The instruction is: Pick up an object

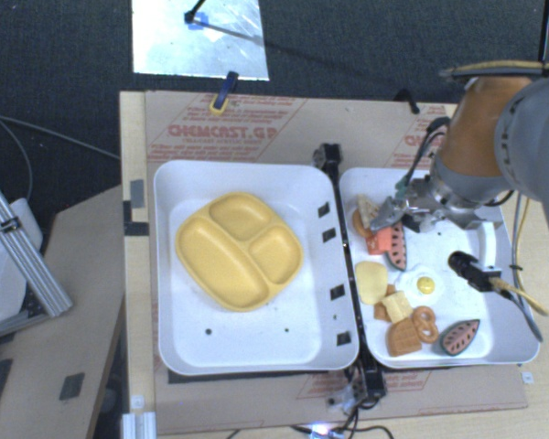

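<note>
White left bin [178,337]: one yellow divided plate [240,250], which lay flat near the middle.

White right bin [494,346]: toy food, every piece resting on the bin floor.
- By the left wall sat a tan pastry piece [360,218].
- Just below it, an orange-red piece [378,241] touched a watermelon slice [396,249].
- Toward the front lay a pale yellow chip [371,282], a fried egg [425,284], a cheese block [399,306], a pretzel [425,321], a piece of brown toast [403,339] and a second watermelon slice [460,336].

Gripper [389,213]: it was low over the back-left part of the right bin, its tip just beside the pastry piece and above the orange-red piece. Whether it was open or closed could not be told from this angle. No item was seen in its hold.

Status, as judged: the arm was placed at the pile, but the pick was not done. Closing on one object and lifting it clear were left. The likeliest candidates were the pastry piece, the orange-red piece and the touching watermelon slice, as these were nearest the tip.
</note>
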{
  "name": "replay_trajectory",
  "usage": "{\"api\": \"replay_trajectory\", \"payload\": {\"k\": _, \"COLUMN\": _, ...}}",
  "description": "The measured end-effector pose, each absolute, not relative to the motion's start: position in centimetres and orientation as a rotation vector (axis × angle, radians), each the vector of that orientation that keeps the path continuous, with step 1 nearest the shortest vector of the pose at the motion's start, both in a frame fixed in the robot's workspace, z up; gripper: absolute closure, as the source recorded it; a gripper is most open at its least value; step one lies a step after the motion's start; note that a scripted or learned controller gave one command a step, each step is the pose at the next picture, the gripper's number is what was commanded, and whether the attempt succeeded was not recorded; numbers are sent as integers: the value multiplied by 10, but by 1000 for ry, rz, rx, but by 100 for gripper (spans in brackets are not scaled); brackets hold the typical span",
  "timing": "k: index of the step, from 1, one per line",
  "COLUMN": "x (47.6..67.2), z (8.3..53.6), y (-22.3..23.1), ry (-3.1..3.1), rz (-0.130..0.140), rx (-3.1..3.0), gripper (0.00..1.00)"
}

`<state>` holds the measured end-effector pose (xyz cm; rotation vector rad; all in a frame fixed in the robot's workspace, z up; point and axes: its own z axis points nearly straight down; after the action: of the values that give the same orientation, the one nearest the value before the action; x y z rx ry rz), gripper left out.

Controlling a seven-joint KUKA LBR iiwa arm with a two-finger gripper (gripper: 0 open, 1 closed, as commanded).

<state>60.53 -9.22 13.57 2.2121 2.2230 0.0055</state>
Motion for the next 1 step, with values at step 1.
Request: {"api": "replay_trajectory", "payload": {"k": 1, "x": 580, "z": 82, "y": -87, "ry": 2225, "rz": -3, "rx": 2223, "gripper": 0}}
